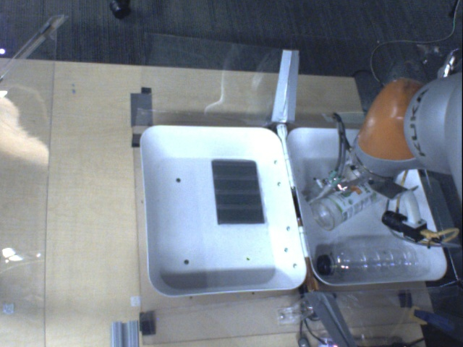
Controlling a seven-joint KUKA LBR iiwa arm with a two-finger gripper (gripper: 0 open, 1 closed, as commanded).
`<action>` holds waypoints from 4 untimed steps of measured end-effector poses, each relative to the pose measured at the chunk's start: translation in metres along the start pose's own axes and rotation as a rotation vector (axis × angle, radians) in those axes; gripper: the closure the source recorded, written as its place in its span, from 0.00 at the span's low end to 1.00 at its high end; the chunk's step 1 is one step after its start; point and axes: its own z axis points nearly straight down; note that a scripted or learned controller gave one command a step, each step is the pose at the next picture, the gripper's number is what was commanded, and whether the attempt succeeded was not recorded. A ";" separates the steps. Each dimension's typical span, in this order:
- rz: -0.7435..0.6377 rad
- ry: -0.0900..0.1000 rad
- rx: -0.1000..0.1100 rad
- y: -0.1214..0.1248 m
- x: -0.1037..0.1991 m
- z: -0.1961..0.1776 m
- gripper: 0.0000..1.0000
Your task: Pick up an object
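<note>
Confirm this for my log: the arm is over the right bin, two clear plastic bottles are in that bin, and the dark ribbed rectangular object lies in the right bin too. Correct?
One detail is wrong. The camera view shows the dark ribbed rectangular object lying in the left bin, not the right one. The rest stands: the arm is over the right bin, which holds two clear plastic bottles.

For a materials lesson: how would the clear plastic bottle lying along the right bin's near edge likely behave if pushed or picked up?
The clear plastic bottle lies on its side, so a push would probably roll it. It looks empty, hence likely light. Its thin, ribbed wall may flex and slip under a squeeze.
</note>
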 end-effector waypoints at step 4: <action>-0.125 0.005 0.008 0.030 0.011 -0.096 0.00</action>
